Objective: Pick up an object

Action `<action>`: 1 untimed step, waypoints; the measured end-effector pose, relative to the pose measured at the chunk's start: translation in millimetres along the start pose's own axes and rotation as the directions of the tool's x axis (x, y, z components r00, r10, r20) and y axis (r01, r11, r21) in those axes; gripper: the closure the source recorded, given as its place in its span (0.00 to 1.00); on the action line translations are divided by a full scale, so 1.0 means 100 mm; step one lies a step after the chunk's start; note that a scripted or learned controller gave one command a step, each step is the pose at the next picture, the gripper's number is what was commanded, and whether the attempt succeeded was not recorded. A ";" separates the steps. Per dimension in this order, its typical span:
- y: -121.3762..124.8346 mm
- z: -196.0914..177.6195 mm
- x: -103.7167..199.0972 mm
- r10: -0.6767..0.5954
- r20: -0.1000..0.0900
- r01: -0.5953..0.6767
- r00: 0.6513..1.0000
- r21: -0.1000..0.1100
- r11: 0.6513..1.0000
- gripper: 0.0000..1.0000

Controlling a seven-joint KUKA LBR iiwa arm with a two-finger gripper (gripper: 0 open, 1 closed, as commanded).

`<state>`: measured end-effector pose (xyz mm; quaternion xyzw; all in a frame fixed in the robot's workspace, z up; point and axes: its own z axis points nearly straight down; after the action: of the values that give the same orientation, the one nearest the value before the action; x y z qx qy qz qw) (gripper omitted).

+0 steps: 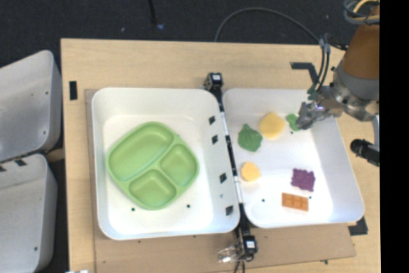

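Claw (307,117) is sitting over small green piece (292,119) by yellow lump (273,125); can't tell if spread or pinched. Piece is prob. slipping out or claw is nudging the lump instead.

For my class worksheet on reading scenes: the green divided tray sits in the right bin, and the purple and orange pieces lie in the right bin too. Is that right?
Not quite. The camera view shows the green divided tray in the left bin, not the right. The purple piece and orange piece do lie in the right bin.
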<state>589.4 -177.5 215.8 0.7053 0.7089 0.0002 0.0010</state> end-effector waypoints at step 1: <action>-0.05 0.08 0.50 -0.001 -0.002 0.001 1.000 0.007 1.000 1.00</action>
<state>584.5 -127.3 207.5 0.7050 0.7092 -0.0016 -0.0023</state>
